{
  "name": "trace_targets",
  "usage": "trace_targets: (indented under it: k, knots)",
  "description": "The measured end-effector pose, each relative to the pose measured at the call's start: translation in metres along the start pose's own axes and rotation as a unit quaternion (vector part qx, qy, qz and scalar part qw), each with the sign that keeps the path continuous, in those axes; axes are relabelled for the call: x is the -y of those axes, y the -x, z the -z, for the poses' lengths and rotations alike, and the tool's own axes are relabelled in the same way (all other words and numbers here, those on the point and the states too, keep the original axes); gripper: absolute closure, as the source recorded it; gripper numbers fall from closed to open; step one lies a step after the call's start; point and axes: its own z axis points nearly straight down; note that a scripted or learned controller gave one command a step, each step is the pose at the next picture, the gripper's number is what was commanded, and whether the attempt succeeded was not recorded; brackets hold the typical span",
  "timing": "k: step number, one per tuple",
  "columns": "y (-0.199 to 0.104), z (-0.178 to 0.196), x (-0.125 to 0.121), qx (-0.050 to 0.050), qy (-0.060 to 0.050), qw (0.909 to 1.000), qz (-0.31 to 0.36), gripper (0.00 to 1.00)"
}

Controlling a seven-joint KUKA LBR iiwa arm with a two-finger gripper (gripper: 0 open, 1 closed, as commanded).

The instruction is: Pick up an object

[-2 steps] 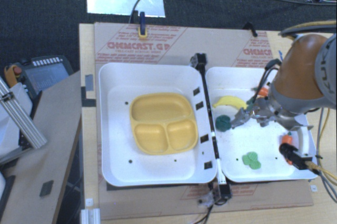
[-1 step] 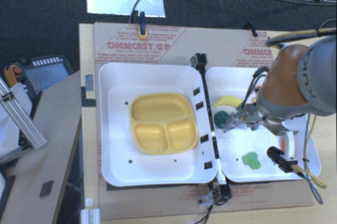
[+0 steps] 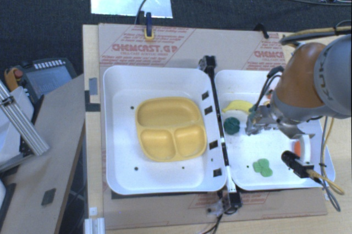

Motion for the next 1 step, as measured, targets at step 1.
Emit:
trace_targets:
  k: [1]
  knots:
    - [0.0045, 0.0436, 0.0004, 0.0, 0.002, 1.0, 0.0, 1.0]
